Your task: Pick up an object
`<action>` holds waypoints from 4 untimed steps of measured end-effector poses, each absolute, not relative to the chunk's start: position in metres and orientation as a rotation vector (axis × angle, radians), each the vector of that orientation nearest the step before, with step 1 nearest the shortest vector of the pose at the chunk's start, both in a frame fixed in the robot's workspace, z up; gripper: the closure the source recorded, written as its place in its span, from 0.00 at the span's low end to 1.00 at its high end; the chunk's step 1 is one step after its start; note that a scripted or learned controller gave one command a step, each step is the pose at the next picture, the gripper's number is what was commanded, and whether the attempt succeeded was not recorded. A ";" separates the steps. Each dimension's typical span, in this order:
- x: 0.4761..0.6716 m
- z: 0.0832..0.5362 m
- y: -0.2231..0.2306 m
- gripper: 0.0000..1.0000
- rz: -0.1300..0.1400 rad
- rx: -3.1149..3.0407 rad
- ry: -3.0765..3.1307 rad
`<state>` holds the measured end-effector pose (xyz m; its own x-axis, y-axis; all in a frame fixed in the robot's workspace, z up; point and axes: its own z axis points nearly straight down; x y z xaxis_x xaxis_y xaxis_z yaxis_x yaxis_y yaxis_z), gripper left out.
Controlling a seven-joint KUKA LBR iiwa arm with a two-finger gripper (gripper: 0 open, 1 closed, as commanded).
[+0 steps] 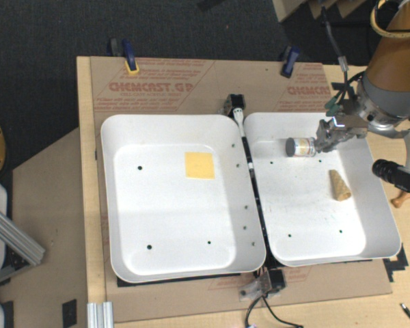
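Note:
A small cylindrical bottle (298,146) with a pale body and dark end lies on its side in the upper part of the right bin (369,241). My gripper (326,137) hangs low over that bin, right at the bottle's right end. A tan, cone-shaped piece (339,184) rests in the same bin, below and to the right of the gripper. In the left bin (123,251) a flat yellow square (199,165) lies near the upper middle.
The two bins stand side by side on a brown board (191,80) held by blue clamps (130,57) at the back. A black clip (234,104) sits between the bins at the top. The arm's orange band (396,43) rises at the right edge.

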<state>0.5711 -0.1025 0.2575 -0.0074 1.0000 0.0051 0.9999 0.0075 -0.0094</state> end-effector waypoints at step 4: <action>0.562 0.416 -0.070 1.00 -0.023 -2.227 -2.239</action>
<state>0.5620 -0.0705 0.4161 -0.0057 1.0000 -0.0017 0.9997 0.0057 0.0218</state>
